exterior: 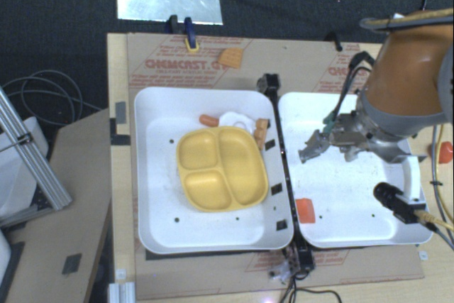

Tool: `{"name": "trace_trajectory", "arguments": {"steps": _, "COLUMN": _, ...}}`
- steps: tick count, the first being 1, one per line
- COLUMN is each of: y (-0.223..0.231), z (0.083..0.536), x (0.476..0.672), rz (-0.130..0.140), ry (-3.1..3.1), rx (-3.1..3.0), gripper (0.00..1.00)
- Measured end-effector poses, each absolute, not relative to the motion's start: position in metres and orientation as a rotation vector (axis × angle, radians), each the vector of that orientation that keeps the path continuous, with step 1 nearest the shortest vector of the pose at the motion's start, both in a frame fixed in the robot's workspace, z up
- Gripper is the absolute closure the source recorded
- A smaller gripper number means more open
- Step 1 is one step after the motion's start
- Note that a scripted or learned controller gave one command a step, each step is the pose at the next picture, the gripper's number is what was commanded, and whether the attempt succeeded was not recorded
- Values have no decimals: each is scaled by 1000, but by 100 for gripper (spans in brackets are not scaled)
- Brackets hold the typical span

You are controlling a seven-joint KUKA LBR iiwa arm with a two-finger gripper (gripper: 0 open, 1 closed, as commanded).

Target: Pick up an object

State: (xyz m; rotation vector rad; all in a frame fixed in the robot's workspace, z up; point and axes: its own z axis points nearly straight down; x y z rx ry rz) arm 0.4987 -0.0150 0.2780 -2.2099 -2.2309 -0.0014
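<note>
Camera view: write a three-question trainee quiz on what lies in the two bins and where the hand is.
1. True or false: the yellow plate lies in the view's left bin.
2. The orange block lies in the right bin, at the view's: A) lower left corner, B) upper right corner, C) middle.
3. Fill in: the hand is over the ____ bin.

Key: 1 true; 2 A; 3 right.
</note>
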Motion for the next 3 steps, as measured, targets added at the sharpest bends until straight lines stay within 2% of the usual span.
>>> {"name": "trace_trajectory", "arguments": {"steps": 1, "y": -106, "z": 336, "x": 486, "rz": -5, "ry": -2220, "rx": -2235, "gripper": 0}}
{"name": "trace_trajectory", "arguments": {"steps": 2, "y": -45, "z": 237, "x": 486, "rz": 4, "ry": -2226, "rx": -2207, "gripper": 0}}
{"name": "trace_trajectory", "arguments": {"steps": 3, "y": -192, "z": 332, "x": 486, "rz": -2, "ry": -2220, "rx": -2247, "gripper": 0}}
